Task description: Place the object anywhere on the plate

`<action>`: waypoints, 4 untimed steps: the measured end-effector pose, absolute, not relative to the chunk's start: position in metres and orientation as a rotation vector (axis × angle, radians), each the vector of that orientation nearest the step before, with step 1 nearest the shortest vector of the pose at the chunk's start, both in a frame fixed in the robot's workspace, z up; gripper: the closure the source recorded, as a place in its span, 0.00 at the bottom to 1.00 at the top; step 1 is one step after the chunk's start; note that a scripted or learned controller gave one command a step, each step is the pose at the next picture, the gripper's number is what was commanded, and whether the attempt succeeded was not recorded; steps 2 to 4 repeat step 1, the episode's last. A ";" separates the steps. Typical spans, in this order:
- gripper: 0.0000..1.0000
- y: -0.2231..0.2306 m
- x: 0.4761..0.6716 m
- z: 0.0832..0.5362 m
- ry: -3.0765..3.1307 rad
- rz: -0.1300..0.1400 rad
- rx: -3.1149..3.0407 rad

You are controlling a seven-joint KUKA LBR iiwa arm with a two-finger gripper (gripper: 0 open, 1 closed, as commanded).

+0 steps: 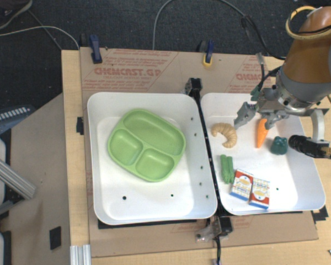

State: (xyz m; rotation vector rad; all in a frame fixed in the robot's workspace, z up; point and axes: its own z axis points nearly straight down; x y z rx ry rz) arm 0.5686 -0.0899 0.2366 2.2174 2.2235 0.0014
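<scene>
Left to right: green three-compartment plate point(147, 144) lying in the left bin point(99, 164), all compartments bare; right bin point(311, 186) holding a croissant point(225, 133), a green pea pod point(227, 168), a red-and-white carton point(250, 189), an orange carrot point(261, 133) and a small dark-green object point(279, 145). Gripper point(257, 116) poised over the right bin's upper middle, fingers spread apart and slanting down, nothing visibly between them; carrot just below the right finger, croissant just beside and below the left finger. Object meant for the plate not identifiable with certainty; carrot or croissant judged likeliest, both well apart from the plate. Risks as judged from this layout: fingers straddling neither item cleanly, so closing on air or clipping the carrot's tip and knocking it toward the dark-green object; croissant's curved, uneven body prone to slipping from a two-finger pinch; carrot, narrow and upright in view, liable to rotate out of a grip taken off-centre; raised rims between the two bins a likely snag or drop point during transfer toward the plate.
</scene>
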 end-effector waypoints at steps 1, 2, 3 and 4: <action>0.00 -0.080 0.644 0.247 2.223 0.001 2.218; 0.00 -0.080 0.644 0.247 2.223 0.001 2.218; 0.00 -0.080 0.644 0.247 2.223 0.001 2.218; 0.00 -0.080 0.644 0.247 2.223 0.001 2.218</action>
